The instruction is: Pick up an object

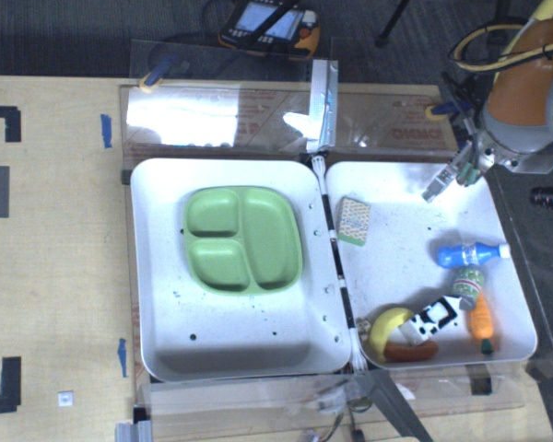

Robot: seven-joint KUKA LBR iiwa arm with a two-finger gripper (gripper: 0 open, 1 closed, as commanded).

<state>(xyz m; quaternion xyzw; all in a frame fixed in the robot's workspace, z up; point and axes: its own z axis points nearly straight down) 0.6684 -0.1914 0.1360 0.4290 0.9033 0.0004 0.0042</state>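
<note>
The right bin (405, 247) holds several objects. A small checked green-and-white pad (353, 221) lies near its left wall. A blue bottle (468, 254) lies on its side at the right, with a small green-labelled container (469, 286) and an orange carrot (480, 322) below it. At the front lie a yellow banana (385, 328), a black-and-white toy (436, 317) and a red sausage (411, 351). My gripper (440, 186) hangs over the bin's far right corner, apart from all of these objects, with nothing seen in it.
The left bin (157, 247) carries a green divided plate (243, 238). A clear plastic wall (221, 118) and a metal post (323, 99) stand behind the bins. The grey arm with its orange band (521, 99) comes in from the upper right.
</note>
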